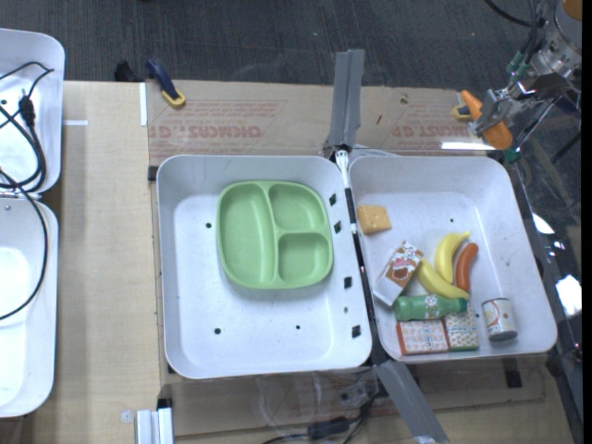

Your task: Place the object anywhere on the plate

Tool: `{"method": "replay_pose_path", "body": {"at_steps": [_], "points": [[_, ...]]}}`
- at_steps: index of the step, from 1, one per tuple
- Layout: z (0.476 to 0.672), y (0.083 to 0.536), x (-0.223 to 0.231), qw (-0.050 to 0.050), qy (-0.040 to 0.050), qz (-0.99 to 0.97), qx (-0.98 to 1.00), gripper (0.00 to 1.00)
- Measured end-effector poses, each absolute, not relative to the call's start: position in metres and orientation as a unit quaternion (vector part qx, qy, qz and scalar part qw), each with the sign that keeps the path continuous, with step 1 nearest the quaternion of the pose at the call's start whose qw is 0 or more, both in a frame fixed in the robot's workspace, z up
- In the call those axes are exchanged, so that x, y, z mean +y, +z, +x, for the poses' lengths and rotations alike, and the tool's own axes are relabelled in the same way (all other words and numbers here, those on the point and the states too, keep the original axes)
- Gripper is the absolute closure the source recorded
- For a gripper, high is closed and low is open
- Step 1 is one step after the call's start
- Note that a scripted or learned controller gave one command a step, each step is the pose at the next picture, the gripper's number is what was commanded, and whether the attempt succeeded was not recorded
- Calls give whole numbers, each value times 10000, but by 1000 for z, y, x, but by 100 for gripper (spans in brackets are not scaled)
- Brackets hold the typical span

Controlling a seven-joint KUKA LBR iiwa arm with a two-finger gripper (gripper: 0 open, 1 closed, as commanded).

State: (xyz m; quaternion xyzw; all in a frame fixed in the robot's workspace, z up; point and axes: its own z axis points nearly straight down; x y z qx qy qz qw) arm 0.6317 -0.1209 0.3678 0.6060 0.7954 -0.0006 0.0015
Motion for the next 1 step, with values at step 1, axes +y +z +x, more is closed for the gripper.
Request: {"method": "replay_pose_path", "body": {"at_steps": [1], "points": [[621,241,-74,-8,-12,5622,8270,100]]}}
